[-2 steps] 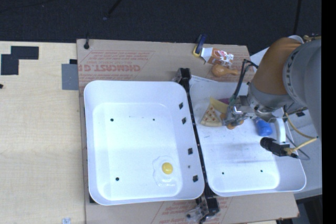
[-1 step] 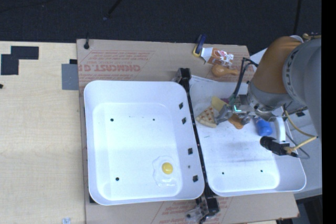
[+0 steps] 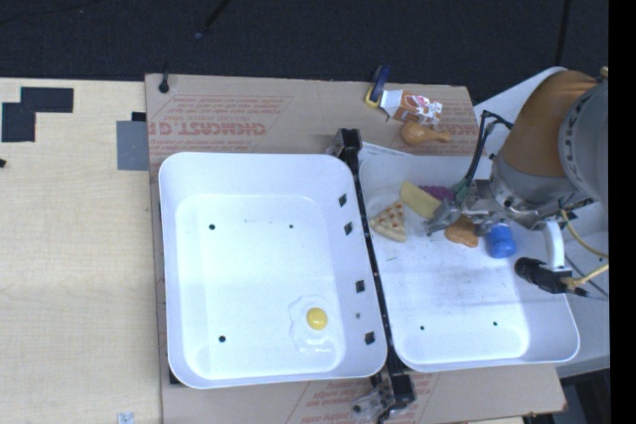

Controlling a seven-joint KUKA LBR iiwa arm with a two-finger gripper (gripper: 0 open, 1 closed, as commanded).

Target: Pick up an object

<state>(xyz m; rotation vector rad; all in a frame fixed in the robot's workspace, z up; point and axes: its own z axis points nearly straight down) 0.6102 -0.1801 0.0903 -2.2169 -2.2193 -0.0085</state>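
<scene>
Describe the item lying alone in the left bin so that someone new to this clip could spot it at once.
Of the two white bins, take the left bin. Near its front right corner lies a toy fried egg: a flat white patch with a round yellow yolk. The other toys cluster in the right bin by the gripper.

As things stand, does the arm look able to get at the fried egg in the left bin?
Probably yes. The fried egg lies alone on the left bin's open floor, with nothing over or beside it. The gripper is low in the right bin among the food pieces, so it would first have to lift over the divider.
</scene>
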